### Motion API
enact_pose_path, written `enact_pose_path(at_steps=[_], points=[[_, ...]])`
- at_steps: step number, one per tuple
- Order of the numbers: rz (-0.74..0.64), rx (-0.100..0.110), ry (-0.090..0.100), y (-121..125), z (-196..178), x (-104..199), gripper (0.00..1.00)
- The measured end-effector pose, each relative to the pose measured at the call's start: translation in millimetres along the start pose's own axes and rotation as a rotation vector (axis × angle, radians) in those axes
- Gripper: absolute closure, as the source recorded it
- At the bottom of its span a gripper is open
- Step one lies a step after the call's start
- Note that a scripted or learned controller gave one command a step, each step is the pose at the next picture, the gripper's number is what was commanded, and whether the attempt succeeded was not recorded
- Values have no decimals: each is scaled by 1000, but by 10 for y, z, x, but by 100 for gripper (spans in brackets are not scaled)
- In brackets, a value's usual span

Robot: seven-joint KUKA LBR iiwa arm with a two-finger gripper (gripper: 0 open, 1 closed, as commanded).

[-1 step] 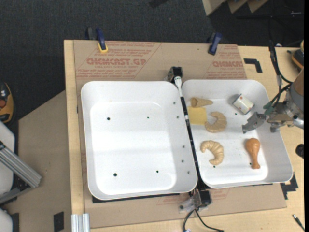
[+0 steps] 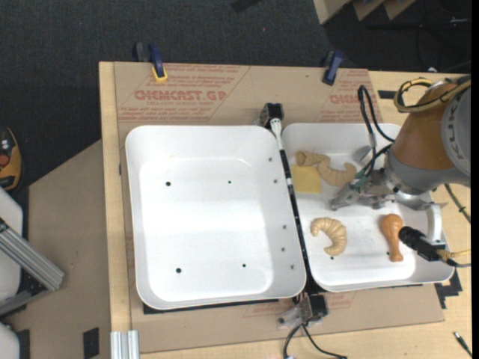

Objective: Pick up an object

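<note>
The right bin (image 2: 352,275) holds a croissant (image 2: 331,233) near its front left, a yellow cheese wedge (image 2: 305,178) at its left side, a tan twisted pastry (image 2: 327,166) just behind that, and a brown drumstick (image 2: 392,233) at the right. My gripper (image 2: 349,194) hangs low over the bin's middle, pointing left, between the pastry and the croissant. I see nothing between its fingers. The arm's orange band (image 2: 426,129) and grey wrist cover the bin's back right part.
The left bin (image 2: 209,208) lies beside the right one, with a black divider strip (image 2: 288,193) between them. Both rest on a brown board (image 2: 224,88) held by blue clamps (image 2: 156,60) at the back. Cables (image 2: 367,114) run along the arm.
</note>
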State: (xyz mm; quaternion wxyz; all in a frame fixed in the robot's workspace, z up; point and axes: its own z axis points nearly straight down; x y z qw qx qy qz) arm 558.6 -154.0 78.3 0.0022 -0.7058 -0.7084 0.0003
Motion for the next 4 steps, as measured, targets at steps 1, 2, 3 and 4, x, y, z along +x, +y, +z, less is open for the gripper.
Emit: enact_pose_path(at_steps=[1, 2, 3, 4], points=[[-9, 7, -6, 932, -78, 434, 0], [3, 32, -18, 1009, -63, 489, 0], [5, 30, -15, 1009, -165, 489, 100], [-3, -16, -1, 894, -1139, 1096, 100]])
